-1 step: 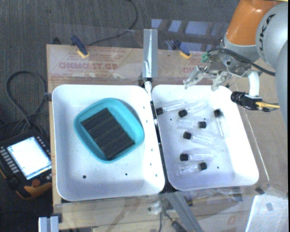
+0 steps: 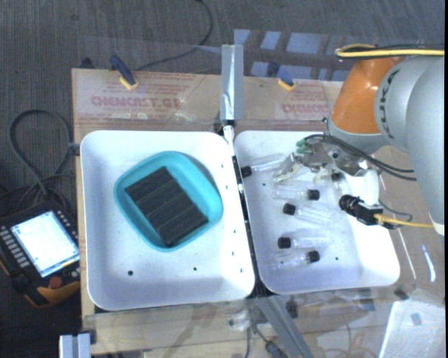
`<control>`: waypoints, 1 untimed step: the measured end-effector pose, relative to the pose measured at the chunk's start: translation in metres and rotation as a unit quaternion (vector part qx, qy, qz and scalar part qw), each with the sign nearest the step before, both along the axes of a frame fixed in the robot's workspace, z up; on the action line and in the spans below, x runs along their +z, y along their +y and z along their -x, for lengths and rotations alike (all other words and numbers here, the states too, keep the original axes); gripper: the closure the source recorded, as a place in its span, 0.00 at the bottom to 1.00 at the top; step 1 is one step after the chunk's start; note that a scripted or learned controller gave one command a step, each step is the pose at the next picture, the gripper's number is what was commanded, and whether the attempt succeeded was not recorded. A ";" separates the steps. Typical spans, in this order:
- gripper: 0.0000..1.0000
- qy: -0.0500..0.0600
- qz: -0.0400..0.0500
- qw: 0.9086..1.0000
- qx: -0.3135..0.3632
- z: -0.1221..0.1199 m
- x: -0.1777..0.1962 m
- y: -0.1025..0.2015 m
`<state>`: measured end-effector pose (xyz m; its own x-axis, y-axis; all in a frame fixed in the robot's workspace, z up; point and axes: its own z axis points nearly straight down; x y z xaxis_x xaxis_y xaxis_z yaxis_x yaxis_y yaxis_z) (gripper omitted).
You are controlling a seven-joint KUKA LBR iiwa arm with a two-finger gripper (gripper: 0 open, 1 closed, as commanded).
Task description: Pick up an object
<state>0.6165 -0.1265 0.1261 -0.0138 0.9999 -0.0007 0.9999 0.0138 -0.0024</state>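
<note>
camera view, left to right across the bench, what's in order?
Teach pendant → left bin holding the blue tray with a black ridged block → right bin with small clear black-capped vials → gripper → orange-banded arm.

Clear plastic vials with black caps, lying on their sides on the floor of the right bin, scattered and pointed different ways. One lay near the bin's left wall at the top, cap toward the divider. Another rested mid-bin, with a third just below and left of it, cap at its left end. Two more lay lower down: one with cap to the left, the lowest with cap to the right. All looked nearly see-through against the white floor, separate from each other. One more lay tilted near the top.
</note>
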 end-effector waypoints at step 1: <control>0.00 -0.007 0.002 1.000 0.013 0.024 -0.036 0.016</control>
